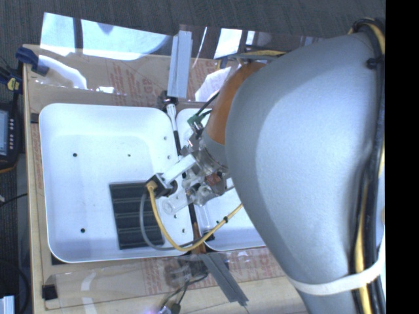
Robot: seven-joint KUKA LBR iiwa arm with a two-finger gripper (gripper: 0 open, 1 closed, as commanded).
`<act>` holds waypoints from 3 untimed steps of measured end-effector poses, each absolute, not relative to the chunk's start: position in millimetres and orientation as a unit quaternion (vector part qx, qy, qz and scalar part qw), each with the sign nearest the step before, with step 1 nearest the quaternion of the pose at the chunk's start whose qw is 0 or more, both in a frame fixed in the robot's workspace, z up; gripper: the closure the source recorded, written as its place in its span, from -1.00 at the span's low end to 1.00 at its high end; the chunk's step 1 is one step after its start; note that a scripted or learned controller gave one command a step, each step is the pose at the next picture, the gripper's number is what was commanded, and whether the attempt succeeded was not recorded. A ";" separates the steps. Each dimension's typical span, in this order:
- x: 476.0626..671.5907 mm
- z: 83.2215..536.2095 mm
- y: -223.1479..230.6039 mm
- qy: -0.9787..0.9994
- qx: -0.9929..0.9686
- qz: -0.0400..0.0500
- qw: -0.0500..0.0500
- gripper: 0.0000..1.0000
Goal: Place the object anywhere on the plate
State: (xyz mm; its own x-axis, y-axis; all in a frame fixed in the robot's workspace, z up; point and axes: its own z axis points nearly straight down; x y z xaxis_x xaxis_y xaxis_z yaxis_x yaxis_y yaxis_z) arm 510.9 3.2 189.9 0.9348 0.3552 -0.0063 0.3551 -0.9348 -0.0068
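One dark ribbed slab [131, 218] sits near the bin [65, 129] wall beside the tool [200, 185], grip state untellable.

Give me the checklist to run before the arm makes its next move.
1. Dark ribbed slab lies flat in the left bin: ok.
2. That slab is the plate to use: cannot tell.
3. Tool is above the slab: not ok; it sits over the wall between the bins.
4. Tool carries anything: cannot tell; the wrist hides it.
5. Right bin contents: cannot tell; the arm covers most of it.
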 end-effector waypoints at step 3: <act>544.5 159.0 98.8 -0.139 -0.990 0.002 0.000 -1.00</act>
